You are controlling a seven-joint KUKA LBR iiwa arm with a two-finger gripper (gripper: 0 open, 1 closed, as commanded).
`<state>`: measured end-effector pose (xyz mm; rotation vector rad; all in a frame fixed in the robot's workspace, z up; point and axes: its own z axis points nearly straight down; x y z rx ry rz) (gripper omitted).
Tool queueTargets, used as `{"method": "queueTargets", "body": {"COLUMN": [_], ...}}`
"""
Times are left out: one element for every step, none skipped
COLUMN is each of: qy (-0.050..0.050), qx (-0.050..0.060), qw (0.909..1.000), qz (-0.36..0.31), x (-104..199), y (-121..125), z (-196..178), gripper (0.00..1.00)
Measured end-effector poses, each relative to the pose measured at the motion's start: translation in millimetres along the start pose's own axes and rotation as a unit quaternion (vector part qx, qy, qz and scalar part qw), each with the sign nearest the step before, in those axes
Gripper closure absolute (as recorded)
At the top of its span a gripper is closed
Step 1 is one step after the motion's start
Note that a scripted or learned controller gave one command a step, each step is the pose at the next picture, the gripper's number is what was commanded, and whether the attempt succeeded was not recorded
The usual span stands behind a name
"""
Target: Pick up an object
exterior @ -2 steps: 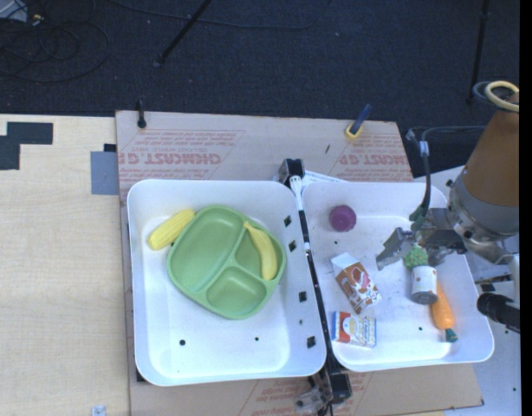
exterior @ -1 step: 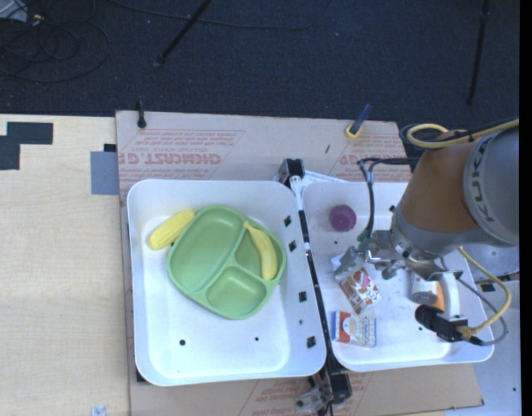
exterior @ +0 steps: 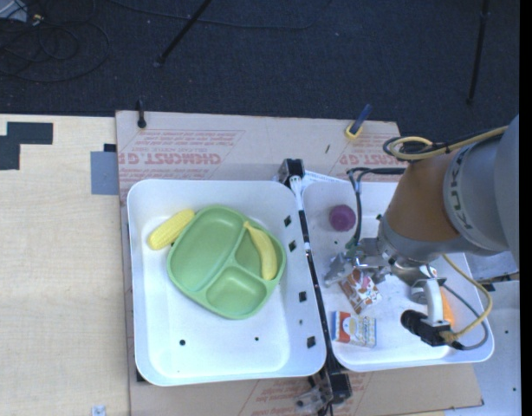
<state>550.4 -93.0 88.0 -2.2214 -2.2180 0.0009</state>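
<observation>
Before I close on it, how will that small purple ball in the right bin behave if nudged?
The purple ball looks round and smooth, so it would probably roll at a light touch. It sits free on the right bin floor with open space around it, so it might travel to a wall.

Reaching in from the right of the camera view, grey arm (exterior: 496, 189) bending down and leftward. Showing a broad orange band (exterior: 422, 199) just above the wrist, with the grey wrist collar (exterior: 413, 251) sitting below it. Carrying thin cables looping over the top of the orange band and trailing down the right side. Pointing the gripper (exterior: 353, 265) down and toward the left, hanging low at the end of the wrist. Presenting metal gripper parts as a small, cluttered cluster, too tangled in this slanted overhead view for telling how they are set.
</observation>
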Motion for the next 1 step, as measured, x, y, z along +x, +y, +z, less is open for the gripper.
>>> {"method": "queueTargets", "body": {"qy": [0.002], "qx": [0.002], "qw": [1.0000], "qz": [0.004], "x": [-0.6], "y": [-0.2], "z": [-9.4], "gripper": [1.00]}}
